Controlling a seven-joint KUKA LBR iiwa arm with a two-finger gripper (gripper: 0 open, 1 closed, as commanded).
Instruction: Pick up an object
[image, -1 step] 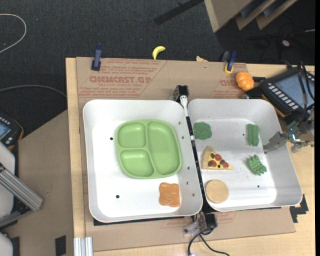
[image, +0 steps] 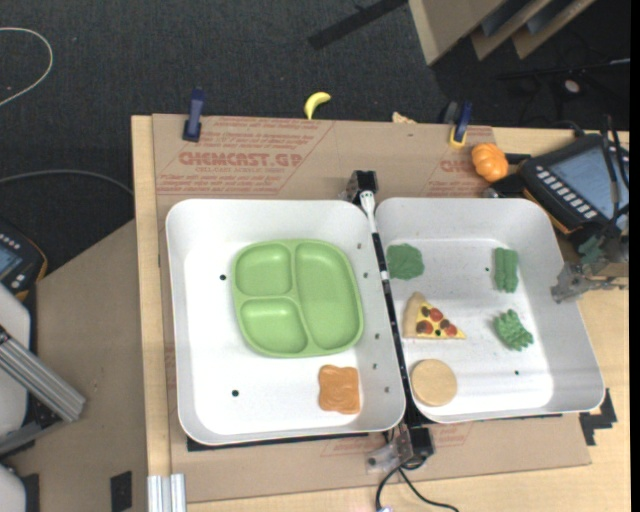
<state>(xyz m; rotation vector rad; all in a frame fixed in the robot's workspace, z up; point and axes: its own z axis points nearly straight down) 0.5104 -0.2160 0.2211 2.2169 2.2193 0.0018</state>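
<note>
Green block (image: 505, 268) lay in the right bin (image: 465, 235), just inward of the gripper (image: 583, 272), whose jaw spacing couldn't be told; descending there risked clipping the bin's rim.

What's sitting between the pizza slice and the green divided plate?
In the camera view, only the two bins' touching rims lie between the pizza slice and the green divided plate.

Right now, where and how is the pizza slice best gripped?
Probably from straight above, fingers closing across the pizza slice near its wider crust end at the view's right. It lies flat in the right bin, with open floor either side of it.
</note>
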